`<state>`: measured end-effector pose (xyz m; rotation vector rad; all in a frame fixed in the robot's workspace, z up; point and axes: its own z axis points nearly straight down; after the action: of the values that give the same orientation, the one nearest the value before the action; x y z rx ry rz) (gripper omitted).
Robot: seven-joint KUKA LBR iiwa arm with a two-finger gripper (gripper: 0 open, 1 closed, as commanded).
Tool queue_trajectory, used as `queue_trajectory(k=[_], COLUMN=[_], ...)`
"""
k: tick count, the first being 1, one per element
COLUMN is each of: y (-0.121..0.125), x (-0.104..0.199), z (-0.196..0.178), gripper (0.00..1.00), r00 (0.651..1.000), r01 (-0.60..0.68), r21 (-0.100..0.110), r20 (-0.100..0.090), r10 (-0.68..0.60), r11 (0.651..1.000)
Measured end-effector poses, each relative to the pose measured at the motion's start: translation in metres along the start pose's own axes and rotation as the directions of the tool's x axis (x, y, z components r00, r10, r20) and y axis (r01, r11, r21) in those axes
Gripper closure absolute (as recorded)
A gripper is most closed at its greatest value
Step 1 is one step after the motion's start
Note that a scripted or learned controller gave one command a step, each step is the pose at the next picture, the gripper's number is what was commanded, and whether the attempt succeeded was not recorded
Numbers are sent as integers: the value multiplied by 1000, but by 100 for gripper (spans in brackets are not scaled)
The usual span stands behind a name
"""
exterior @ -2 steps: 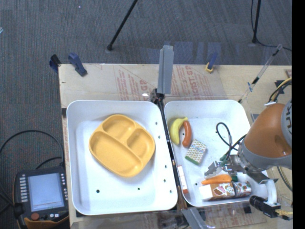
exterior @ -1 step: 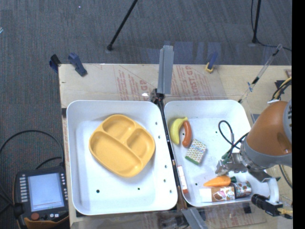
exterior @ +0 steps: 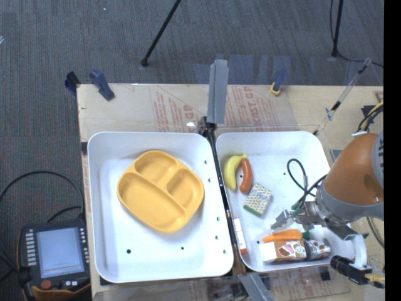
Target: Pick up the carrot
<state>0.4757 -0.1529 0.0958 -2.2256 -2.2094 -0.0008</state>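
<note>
nearest, a juice carton (exterior: pixel 289 251) touches the carrot (exterior: pixel 283 236); hand (exterior: pixel 285 219) spread just above it, gripping nothing.

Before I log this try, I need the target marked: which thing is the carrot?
Look in the right bin, near its front edge beside the gripper. The carrot lies flat on a printed carton: a slim, plain orange taper, unlike the blunt reddish sausage farther back.
</note>
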Motion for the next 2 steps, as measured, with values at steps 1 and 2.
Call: queue_trajectory(k=[1, 2], y=[0, 6], x=[20, 16], z=[9, 10], gripper=[0, 0], r00=[1000, 989], r01=[14, -146], r21=[0, 1], r20=[2, 2], r10=[-14, 146], r11=[1000, 989])
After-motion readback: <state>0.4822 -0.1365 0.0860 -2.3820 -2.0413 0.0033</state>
